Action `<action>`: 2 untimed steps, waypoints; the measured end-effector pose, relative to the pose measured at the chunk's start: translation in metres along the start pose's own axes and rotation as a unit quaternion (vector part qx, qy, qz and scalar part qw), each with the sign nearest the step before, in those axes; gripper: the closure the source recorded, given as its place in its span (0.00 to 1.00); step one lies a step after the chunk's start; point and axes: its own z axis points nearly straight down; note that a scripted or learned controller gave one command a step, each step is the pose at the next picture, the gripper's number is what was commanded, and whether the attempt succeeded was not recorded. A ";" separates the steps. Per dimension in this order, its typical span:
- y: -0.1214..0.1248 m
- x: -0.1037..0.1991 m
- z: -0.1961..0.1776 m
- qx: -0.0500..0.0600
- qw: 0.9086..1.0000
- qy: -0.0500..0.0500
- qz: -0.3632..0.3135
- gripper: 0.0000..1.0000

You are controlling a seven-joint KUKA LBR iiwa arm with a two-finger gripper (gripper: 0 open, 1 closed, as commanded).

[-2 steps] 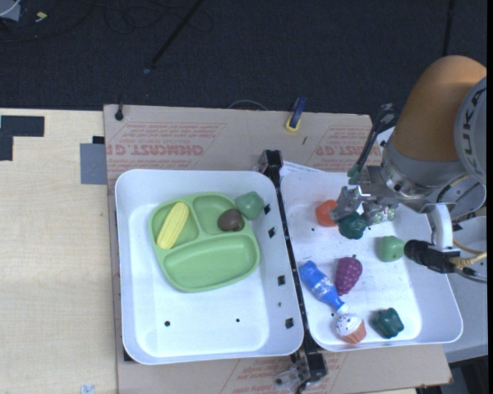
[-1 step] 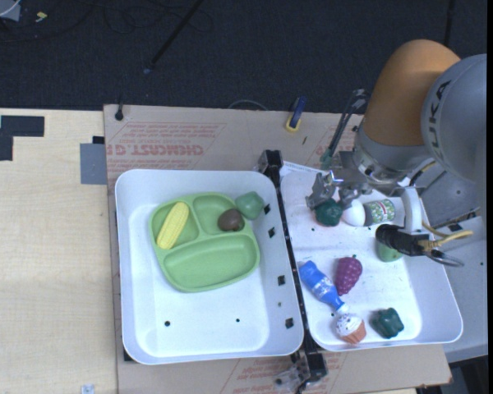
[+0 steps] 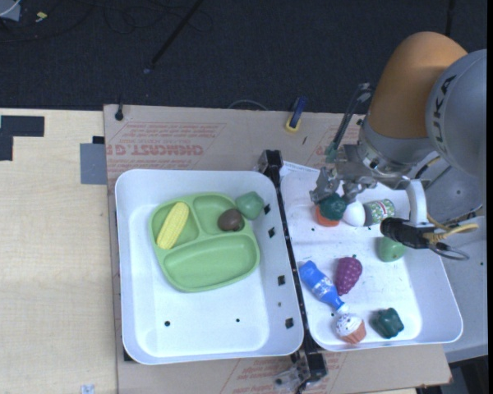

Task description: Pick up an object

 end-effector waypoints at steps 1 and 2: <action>0.012 0.001 0.004 0.000 1.000 0.000 -0.002 1.00; 0.003 0.010 0.014 0.002 1.000 0.000 0.000 1.00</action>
